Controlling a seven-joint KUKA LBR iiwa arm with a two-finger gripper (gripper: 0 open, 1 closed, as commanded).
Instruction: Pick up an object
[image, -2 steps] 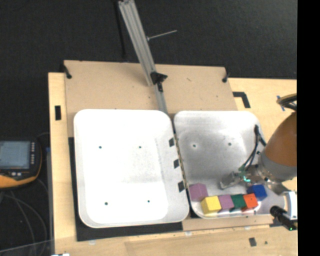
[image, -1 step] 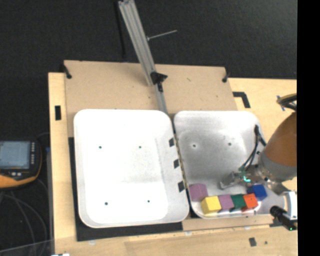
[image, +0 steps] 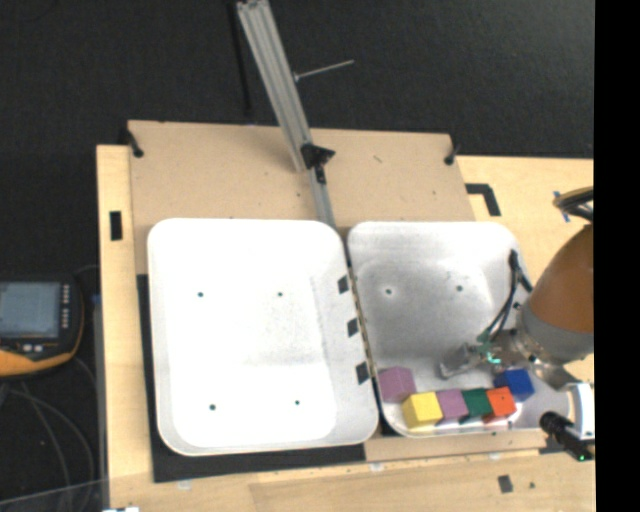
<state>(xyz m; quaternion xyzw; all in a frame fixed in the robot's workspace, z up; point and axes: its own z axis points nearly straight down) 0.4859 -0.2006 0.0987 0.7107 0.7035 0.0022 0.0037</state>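
Several small blocks lie along the front edge of the right bin (image: 430, 260): a purple one (image: 397, 383), a yellow one (image: 423, 409), a mauve one (image: 452, 404), a green one (image: 476, 403), an orange one (image: 500, 403) and a blue one (image: 517, 383). The arm comes in from the right with its orange band (image: 566, 285) over the bin's right rim. My gripper (image: 458, 363) is low in the right bin, just behind the row of blocks, between the purple and the blue one. Nothing is visibly held in it.
The left bin (image: 250, 330) sits beside the right one, with black clips (image: 352, 327) along the shared edge. A slanted metal rail (image: 285, 90) rises behind the bins. A handheld pendant (image: 35, 320) lies off the bench at far left.
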